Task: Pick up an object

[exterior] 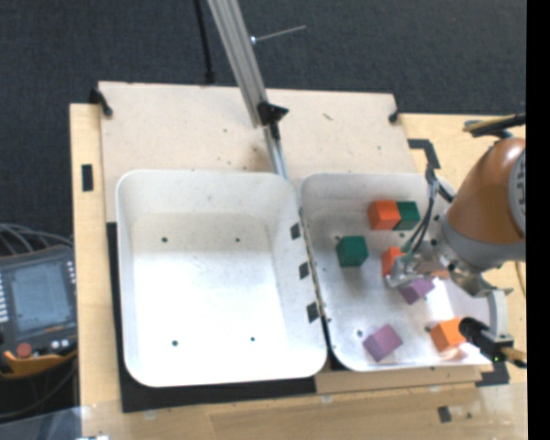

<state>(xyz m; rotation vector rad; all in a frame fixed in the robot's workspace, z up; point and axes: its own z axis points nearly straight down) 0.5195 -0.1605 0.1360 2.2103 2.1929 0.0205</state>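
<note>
1. The gripper (405,273) hangs low inside the right bin (348,200), at about the four o'clock side of the frame, below the grey wrist and the orange band (490,191) of the arm. Whether it is spread or pressed together I cannot tell; metal parts and cables hide it.
2. Just under and to the four o'clock side of the gripper lies a purple block (417,289), partly covered by the gripper body. A small orange-red block (390,260) sits tight against the gripper at its ten o'clock side. Whether either one is between the tips cannot be made out.
3. At eleven o'clock from the gripper, a little apart, stands a dark green cube (352,250).
4. At twelve o'clock from the gripper, near the bin's far wall, an orange cube (382,214) and a green cube (407,214) touch side by side, orange on the nine o'clock side.
5. At seven o'clock from the gripper, near the bin's near wall, lies a second purple block (382,342), flat and turned at a slant.
6. At five o'clock from the gripper, by the near right corner, sits an orange block (446,335), beside a black fitting of the arm.
7. The left bin (137,200) sits edge to edge with the right one, at nine o'clock from it.
8. A slanted aluminium bar (243,58) rises at twelve o'clock, and a control pendant (32,301) rests off the bench at nine o'clock.
</note>
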